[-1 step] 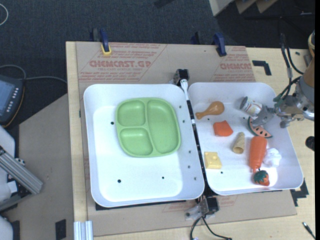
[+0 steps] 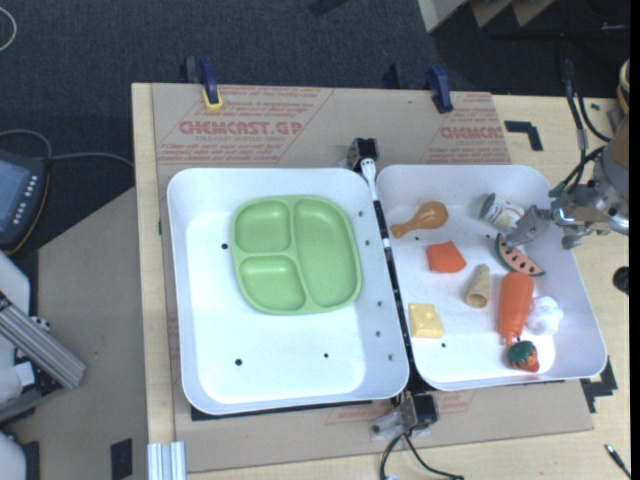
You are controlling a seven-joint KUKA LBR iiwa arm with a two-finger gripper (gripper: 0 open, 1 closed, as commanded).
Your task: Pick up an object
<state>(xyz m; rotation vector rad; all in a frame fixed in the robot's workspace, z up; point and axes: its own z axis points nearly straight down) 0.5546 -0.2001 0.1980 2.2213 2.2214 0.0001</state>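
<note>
The right bin (image 2: 570, 268) holds several toy foods: a brown drumstick (image 2: 421, 218), an orange wedge (image 2: 446, 258), a tan cone (image 2: 478, 286), a yellow cheese block (image 2: 425, 321), an orange carrot (image 2: 514, 306), a strawberry (image 2: 524, 356), a white lump (image 2: 546, 314), a watermelon slice (image 2: 520, 259) and a small grey-white piece (image 2: 498, 210). My gripper (image 2: 530, 225) reaches in from the right at the bin's upper right corner. It sits just above the watermelon slice and beside the grey-white piece. I see nothing held in it.
The left bin (image 2: 200, 348) carries a green divided plate (image 2: 297, 253). A raised rim (image 2: 384, 258) separates the two bins. Blue clamps (image 2: 209, 80) (image 2: 438, 88) hold the cardboard base at the back. Cables hang near the arm (image 2: 605, 193) on the right.
</note>
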